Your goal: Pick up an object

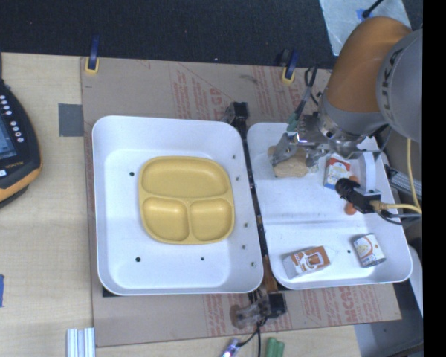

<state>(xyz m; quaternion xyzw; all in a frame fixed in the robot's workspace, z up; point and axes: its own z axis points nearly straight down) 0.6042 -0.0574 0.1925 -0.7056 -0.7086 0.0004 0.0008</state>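
Centrally, smooth yellow three-compartment plate (186, 198).

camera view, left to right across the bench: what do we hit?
Teach pendant → left bin with yellow divided tray → right bin → brown packet → small can.
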